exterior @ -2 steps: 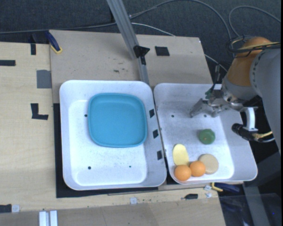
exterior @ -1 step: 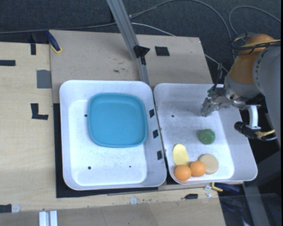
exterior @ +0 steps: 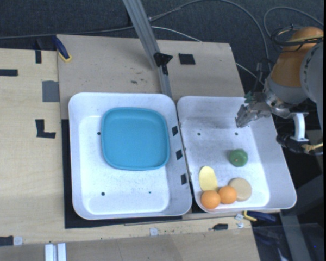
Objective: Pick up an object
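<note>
Gripper (exterior: pixel 243 118) hangs over the right bin (exterior: pixel 277 197), finger gap unreadable. Watch it: 4 objects crowd the near corner, green ball (exterior: pixel 238 157) may roll.

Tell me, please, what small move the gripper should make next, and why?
Probably move toward the near side and lower over the green ball. The gripper hangs above bare floor at the right bin's far side, and that ball lies nearest, apart from the others.

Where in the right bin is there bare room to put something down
The right bin is bare across its far half, between the tool and the green ball. Its near edge is crowded: yellow piece, two orange balls and tan disc.
</note>
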`<action>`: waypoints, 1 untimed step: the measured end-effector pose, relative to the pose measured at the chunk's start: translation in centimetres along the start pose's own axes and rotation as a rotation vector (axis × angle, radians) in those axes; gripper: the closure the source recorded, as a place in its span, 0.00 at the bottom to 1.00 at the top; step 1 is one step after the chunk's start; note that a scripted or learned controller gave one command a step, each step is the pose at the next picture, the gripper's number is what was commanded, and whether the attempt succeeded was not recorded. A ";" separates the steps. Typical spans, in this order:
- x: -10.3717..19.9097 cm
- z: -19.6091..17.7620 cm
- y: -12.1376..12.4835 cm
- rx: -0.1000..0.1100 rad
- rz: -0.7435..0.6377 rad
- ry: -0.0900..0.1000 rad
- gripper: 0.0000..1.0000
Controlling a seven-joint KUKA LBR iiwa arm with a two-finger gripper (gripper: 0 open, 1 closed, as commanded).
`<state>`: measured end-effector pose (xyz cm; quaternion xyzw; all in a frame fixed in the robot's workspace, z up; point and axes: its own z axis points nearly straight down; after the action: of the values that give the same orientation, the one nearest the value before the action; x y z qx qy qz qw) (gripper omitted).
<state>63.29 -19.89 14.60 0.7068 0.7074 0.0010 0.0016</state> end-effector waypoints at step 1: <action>-0.8 -5.9 0.0 0.000 0.001 0.000 1.00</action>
<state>63.31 -20.71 20.46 0.7070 0.7072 0.0010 0.0019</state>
